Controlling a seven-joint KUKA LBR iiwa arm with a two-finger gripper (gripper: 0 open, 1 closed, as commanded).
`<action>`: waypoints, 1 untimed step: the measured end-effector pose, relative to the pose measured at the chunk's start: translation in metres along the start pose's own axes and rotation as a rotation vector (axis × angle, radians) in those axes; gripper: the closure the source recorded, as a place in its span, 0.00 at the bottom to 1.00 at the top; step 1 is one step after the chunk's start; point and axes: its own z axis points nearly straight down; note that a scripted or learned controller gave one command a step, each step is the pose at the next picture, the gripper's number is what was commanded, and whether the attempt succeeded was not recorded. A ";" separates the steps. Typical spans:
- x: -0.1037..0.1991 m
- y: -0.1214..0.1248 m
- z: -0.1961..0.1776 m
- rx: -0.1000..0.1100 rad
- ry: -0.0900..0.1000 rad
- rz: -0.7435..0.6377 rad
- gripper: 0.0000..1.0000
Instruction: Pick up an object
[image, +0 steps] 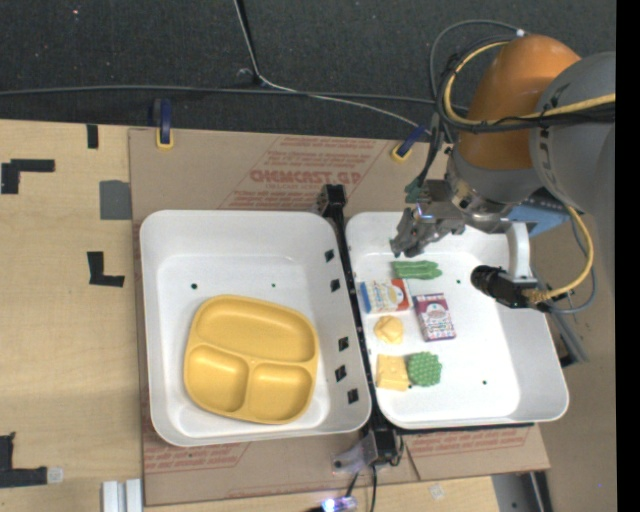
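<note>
My gripper (411, 240) hangs over the far left part of the right bin (520, 385), just above a green pea pod (417, 269). Nothing shows between its fingers. Below the pod lie a small blue, white and red packet (382, 295), a dark red box (434, 317), a pale yellow piece (389, 329), a yellow block (392, 373) and a green bumpy piece (424, 369). All of them rest on the bin floor.
The left bin (160, 260) holds a yellow divided plate (250, 358). A black divider with clips (345, 300) runs between the bins. A black fitting with cables (498, 284) hangs off the arm over the right bin's right side. Cardboard lies under both bins.
</note>
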 end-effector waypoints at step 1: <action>0.058 -0.009 -0.002 0.001 0.000 0.000 1.00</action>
